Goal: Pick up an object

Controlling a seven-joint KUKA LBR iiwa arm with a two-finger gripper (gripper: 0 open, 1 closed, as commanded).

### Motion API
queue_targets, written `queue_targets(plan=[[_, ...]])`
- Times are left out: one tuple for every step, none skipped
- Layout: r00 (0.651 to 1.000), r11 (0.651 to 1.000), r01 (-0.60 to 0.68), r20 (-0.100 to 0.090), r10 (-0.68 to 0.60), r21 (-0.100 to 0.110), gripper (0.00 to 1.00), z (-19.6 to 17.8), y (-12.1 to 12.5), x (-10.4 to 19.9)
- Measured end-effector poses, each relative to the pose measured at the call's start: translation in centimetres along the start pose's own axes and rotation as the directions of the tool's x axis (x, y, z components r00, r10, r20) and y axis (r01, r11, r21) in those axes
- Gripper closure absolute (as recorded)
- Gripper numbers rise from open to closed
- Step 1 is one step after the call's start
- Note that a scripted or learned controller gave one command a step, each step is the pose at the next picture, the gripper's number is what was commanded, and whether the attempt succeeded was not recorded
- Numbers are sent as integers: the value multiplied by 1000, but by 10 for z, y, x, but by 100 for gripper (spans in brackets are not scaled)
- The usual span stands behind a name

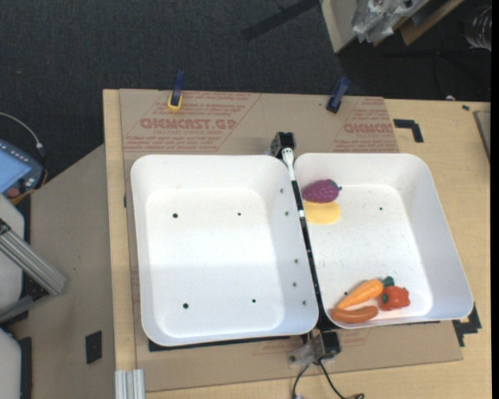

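Observation:
The right bin [425,234] holds several toy foods. A purple, bumpy fruit [321,190] lies against its left wall near the back, touching a flat yellow piece [323,213] just in front of it. In the front corner an orange carrot [362,293] lies slanted, with a red pepper [397,297] at its right and a brown-orange sausage [355,314] below it, all close together. My gripper [380,19] is a blurred grey metal shape at the top edge, high above and behind the right bin, far from every object and with nothing seen in it.
The left bin [207,249] sits beside the right one, their rims meeting along a clipped seam [300,226]. Both rest on a cardboard sheet [234,117] held by a yellow-and-blue clamp [176,93] and a blue clamp [337,93]. Cables trail at the front [316,366].

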State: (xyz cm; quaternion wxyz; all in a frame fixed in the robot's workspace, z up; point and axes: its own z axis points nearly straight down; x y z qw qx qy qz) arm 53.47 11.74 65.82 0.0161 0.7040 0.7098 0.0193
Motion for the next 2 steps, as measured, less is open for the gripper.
queue_targets(plan=[[1000,1000,1,0,-1,-5,100,-11,1,0],[1000,1000,1,-1,-1,-9,100,-21,2,1]])
